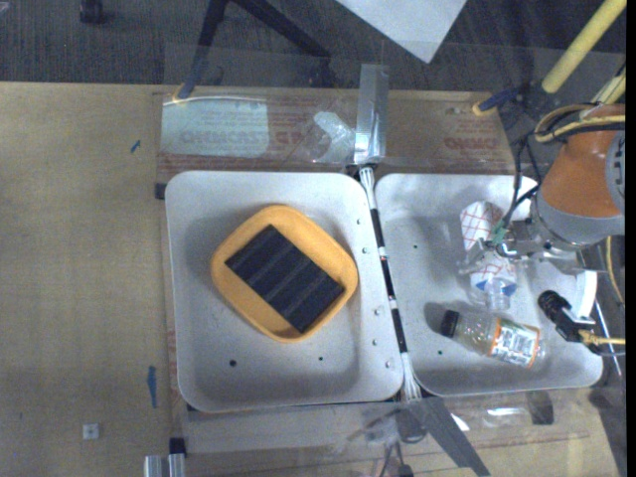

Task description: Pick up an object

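in the right bin (427, 207), my gripper (505, 246) is right at the crinkly wrapper (479, 222), i think ready to grab. i can't tell how open it is. next: squeeze gently, then lift.

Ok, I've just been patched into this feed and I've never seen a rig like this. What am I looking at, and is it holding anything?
This is one camera fixed above a bench, looking down at a slant. The grey robot arm with an orange band reaches in from the right, and its gripper is the tool at its tip. The left shallow white bin holds a yellow rounded-square pad with a dark ribbed panel. The right shallow white bin holds a clear plastic bottle with a dark cap lying on its side, a crumpled white-and-red wrapper and a crumpled clear plastic piece. The gripper sits low between those last two. I cannot tell whether it holds anything.
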Controlling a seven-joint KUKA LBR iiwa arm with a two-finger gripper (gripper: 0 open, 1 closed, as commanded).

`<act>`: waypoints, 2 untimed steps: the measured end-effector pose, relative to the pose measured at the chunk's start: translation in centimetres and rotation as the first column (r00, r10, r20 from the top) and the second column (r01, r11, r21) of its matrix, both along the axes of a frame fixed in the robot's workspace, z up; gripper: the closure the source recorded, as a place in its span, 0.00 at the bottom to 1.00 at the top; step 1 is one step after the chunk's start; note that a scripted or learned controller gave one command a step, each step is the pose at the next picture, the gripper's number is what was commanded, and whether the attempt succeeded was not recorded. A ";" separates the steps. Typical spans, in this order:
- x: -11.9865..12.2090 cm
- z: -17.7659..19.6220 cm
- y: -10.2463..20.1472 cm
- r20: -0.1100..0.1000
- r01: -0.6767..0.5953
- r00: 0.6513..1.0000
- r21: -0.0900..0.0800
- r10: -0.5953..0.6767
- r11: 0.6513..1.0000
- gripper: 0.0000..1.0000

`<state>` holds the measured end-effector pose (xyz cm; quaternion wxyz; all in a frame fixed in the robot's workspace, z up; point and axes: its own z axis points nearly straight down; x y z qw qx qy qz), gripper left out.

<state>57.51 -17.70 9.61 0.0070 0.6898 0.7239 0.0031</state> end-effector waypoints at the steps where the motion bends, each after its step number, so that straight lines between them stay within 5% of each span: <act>1: 0.0 1.0 -0.2 0.002 0.003 1.000 -0.001 -0.003 1.000 1.00; 2: 1.5 11.2 5.2 -0.014 -0.130 0.991 0.005 0.130 0.992 1.00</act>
